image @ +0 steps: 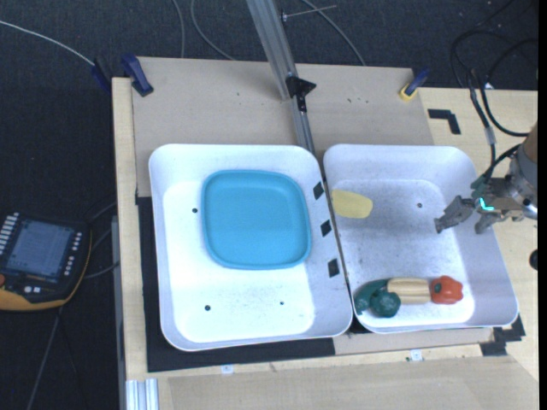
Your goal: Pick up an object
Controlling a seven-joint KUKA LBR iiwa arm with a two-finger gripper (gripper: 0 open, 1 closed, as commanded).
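Arm (532, 165) cut off at right edge; handheld pendant (38, 259) clipped at left.

A pale wooden bench (256, 88) stands on dark carpet (51, 143) crossed by thin cables (184, 11). Blue clamps (137, 73) grip its far left corner, a yellow clamp (415, 82) its far right. A handheld pendant (38, 259) lies on the floor at left.

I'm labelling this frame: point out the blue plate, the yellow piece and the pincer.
blue plate (256, 219), camera view, flat middle.
yellow piece (351, 203), camera view, its middle.
pincer (468, 215), camera view, between its fingertips.
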